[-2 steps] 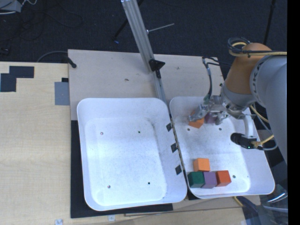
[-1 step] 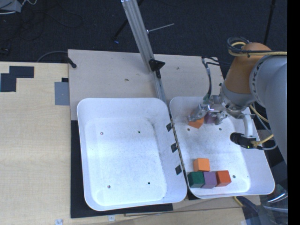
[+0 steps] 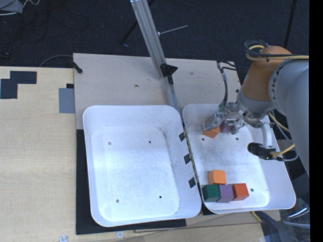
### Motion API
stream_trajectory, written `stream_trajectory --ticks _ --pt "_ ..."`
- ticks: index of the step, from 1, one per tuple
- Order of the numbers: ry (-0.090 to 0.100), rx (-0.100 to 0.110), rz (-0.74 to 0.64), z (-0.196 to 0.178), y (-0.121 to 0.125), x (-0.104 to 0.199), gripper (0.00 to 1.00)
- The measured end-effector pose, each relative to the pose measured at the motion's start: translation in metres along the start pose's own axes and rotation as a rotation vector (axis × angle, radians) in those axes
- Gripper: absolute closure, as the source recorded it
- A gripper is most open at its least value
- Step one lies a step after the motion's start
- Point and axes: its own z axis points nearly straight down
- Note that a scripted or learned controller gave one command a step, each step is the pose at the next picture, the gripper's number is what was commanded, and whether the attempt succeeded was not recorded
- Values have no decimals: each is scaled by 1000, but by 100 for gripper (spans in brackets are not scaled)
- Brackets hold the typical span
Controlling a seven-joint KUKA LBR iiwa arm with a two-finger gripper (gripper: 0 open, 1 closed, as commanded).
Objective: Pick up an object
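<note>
Grey arm (image 3: 282,92) bent low, gripper (image 3: 222,124) seemingly over orange block (image 3: 211,131)

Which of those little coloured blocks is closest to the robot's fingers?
The orange block at the far end of the right white bin, right by the gripper. The other four blocks sit clustered at the bin's near end.

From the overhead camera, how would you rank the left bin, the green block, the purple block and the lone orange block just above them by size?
1. Left bin, by far the largest.
2. Green block, purple block and orange block look about alike, so I won't rank them.
</note>
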Motion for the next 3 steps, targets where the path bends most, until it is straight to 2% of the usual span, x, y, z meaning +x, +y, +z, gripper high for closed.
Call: stream_trajectory --ticks 3 --pt "1 2 0 0 1 1 0"
